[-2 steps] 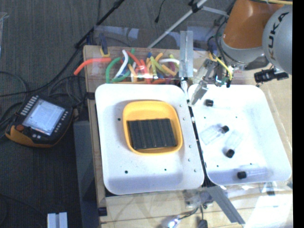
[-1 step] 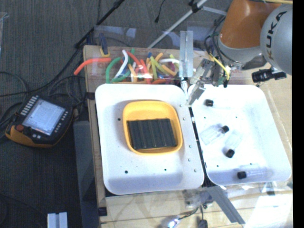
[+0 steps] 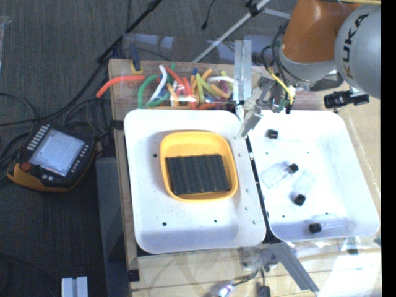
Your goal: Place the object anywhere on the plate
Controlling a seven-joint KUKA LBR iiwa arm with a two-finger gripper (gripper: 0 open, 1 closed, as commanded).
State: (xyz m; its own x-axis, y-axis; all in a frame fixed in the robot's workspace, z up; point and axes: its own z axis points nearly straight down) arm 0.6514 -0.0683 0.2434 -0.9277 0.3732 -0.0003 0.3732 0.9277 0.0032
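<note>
A yellow plate [image 3: 198, 145] with a dark ridged slab [image 3: 197, 174] on it lies in the left bin [image 3: 148, 228]. Several clear vials with black caps lie in the right bin [image 3: 346, 141]: one vial [image 3: 279, 172] near the middle, a second vial [image 3: 302, 187] just below it, a third vial [image 3: 331, 226] by the near wall. A small black cap [image 3: 271, 133] lies near the far wall. My gripper [image 3: 249, 119] hangs over the far end of the divide between the bins, tilted down to the left. Nothing shows in its grasp.
A tangle of coloured cables [image 3: 179, 86] runs behind the left bin. A teach pendant [image 3: 52, 156] lies on the floor at the left. An upright metal post [image 3: 243, 73] stands just behind the gripper.
</note>
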